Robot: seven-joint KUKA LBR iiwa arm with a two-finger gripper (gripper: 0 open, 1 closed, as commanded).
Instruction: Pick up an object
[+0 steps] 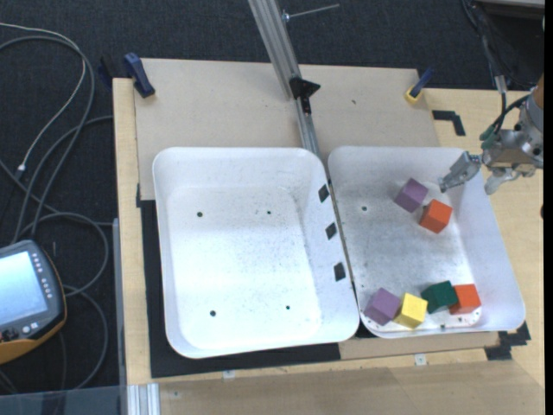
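Scene: we look down at a slant on a bench (216,102) carrying two shallow white bins side by side.
Left bin (173,175): we see no blocks in it, just a speckled white floor.
Right bin (492,232): six small blocks lie in it, in two groups.
Upper group: a purple block (411,194) and an orange block (435,215) sit just beside each other, corners close or touching.
Lower group: a purple cube (383,305), a yellow cube (412,310), a green cube (440,296) and an orange cube (466,297) are crowded along the near rim.
Gripper (478,175): it hangs at the right bin's far right edge, fingers spread apart with nothing between them, one finger tip (455,174) pointing toward the upper group.
Risk, crowding: we judge that a descent on the lower group could wedge a finger between neighbours and nudge blocks instead of gripping one.
Risk, upper pair: closing on the orange block may push it against its purple neighbour, tilting it out of the grasp.
Risk, rim: the gripper is near the bin wall, so a low sideways move could catch it.
Open room: the middle of the right bin's floor is bare, which gives space to approach the upper pair.
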